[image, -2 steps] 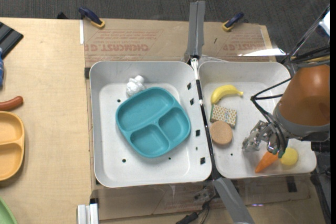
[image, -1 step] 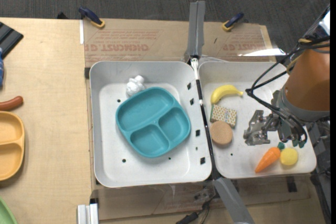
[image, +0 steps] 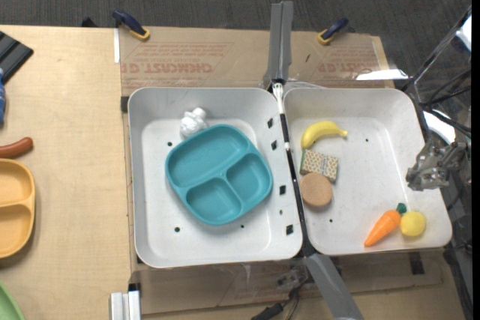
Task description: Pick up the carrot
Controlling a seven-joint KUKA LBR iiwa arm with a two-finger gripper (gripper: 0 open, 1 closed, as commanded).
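The orange carrot (image: 382, 227) with a green tip lies tilted near the front right corner of the right bin (image: 360, 236), touching a yellow lemon (image: 412, 223) on its right. My gripper (image: 429, 169) hangs at the right rim of that bin, up and to the right of the carrot and clearly apart from it. Nothing shows held in it.
In the right bin also lie a yellow banana (image: 322, 133), a patterned square cracker (image: 319, 164) and a round tan biscuit (image: 316, 191). The left bin (image: 150, 236) holds a teal divided plate (image: 217, 174) and a white crumpled object (image: 193, 121). An orange plate (image: 13, 207) sits at the far left.
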